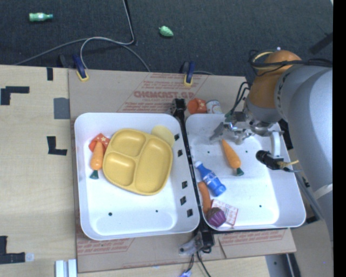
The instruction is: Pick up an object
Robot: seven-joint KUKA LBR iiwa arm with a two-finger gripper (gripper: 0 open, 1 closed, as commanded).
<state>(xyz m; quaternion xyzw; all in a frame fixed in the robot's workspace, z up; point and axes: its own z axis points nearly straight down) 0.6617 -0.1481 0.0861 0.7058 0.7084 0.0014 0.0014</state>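
Two bins: side by side on the bench [32,162]
Right bin [281,208]: carrot [231,155], blue bottle [211,180], purple item [217,217] (near the front edge)
Left bin [127,222]: yellow divided plate [137,161] — a second carrot [97,157] beside it
Tool [233,130]: low over the right bin, just above the carrot's upper end — nothing visibly held; open or closed, I cannot tell

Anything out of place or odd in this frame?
Two small green items lie on the dark floor beyond the bench, outside both bins. In the left bin, the yellow divided plate sits askew, partly covering a toy carrot.
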